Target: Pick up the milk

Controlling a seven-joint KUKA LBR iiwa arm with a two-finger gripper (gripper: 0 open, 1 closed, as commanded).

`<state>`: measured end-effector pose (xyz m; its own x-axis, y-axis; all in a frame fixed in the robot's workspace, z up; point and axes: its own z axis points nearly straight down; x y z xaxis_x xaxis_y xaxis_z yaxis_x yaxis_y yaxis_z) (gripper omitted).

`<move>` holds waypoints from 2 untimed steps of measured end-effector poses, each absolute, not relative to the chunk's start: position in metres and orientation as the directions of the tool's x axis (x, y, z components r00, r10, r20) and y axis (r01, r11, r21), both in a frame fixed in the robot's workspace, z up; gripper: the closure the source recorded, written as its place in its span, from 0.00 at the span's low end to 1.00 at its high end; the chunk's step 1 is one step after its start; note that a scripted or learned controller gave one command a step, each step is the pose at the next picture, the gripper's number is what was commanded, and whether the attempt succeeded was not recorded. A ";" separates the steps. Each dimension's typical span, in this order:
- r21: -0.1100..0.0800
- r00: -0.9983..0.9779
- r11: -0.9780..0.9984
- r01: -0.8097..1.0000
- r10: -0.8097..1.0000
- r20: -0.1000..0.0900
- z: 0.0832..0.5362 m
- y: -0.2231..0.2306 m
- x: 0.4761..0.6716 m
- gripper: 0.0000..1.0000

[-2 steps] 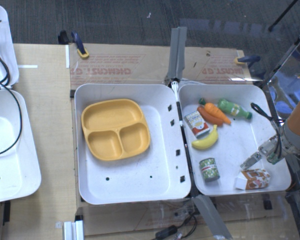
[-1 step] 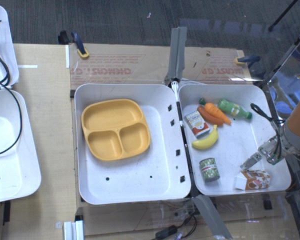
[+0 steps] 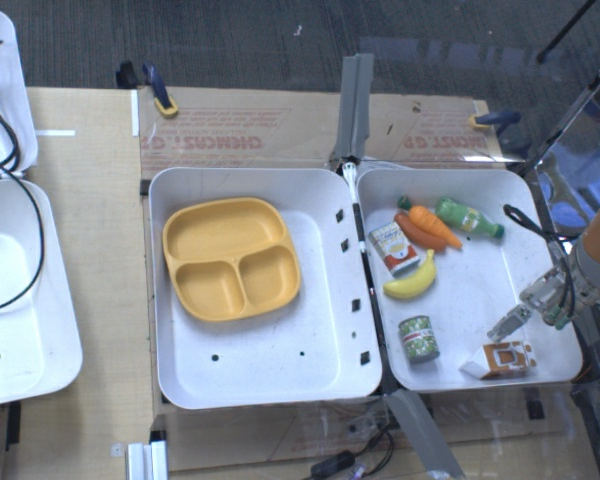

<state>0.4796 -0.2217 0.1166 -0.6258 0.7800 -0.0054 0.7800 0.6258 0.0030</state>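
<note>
The milk (image 3: 505, 358) is a small white carton with orange-brown print. It lies on its side in the front right corner of the right bin (image 3: 480, 193). My gripper (image 3: 512, 314) hangs just behind and above it at the bin's right side. Its two metal fingers (image 3: 507, 322) point down and left, spread apart with nothing between them. The carton lies free of the fingers.
Also in the right bin are a white box with a red and blue label (image 3: 394, 247), a banana (image 3: 412, 280), a carrot (image 3: 427, 227), a green bottle (image 3: 467, 218) and a small green can (image 3: 418, 338). The left bin (image 3: 180, 368) holds a yellow divided plate (image 3: 231, 257).
</note>
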 end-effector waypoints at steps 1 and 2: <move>0.013 -0.650 0.651 0.759 0.759 -0.019 0.101 -0.222 0.485 0.00; 0.011 -0.611 0.611 0.791 0.791 -0.016 0.101 -0.223 0.484 0.00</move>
